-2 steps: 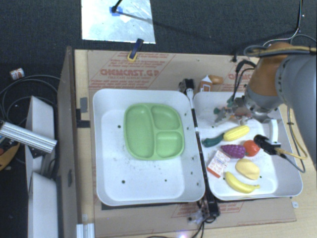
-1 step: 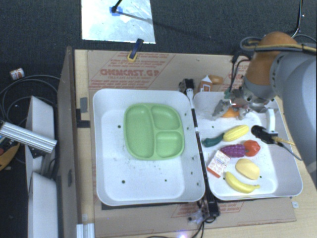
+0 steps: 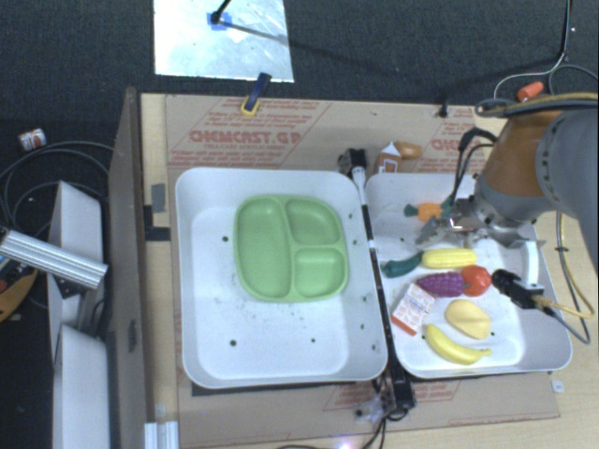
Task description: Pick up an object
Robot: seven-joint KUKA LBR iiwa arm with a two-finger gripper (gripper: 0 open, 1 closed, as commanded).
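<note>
You have two white bins: the left bin (image 3: 201,279) carries one green divided plate (image 3: 289,248), parked clear of the picking side. The right bin (image 3: 547,344) gathers the toy food within the arm's reach: one corn cob (image 3: 449,258), one banana (image 3: 453,345), one lemon (image 3: 467,318). The hand (image 3: 456,221) hovers over the bin's far part; you cannot tell its grip.

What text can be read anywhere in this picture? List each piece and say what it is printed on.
"CHEMCAST GP": red print on the brown board behind the left bin.
The same red print recurs on the board near the right bin, partly hidden and too blurred to read.
The small red and white packet in the right bin carries print too small to read.
</note>
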